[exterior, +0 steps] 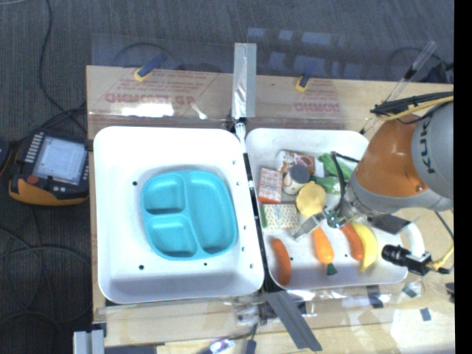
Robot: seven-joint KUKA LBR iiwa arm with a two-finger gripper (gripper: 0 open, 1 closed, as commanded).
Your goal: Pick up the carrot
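The carrot [323,248] lies in the right bin [259,161], near its front, orange with a small green tip pointing to the front edge. My gripper [321,223] hangs over the carrot's upper end, reaching in from the right under the orange wrist band. It looks open: one grey finger [304,229] slants to the left of the carrot's top and the other sits by its right side. Nothing is lifted; the carrot rests on the bin floor.
Crowded around the carrot are a red sausage-shaped piece [281,261], a banana [368,247] with an orange piece beside it, a yellow fruit [310,197], snack packets [270,185], a small can [299,174] and green leaves [329,167]. The left bin holds a teal divided plate [189,212].
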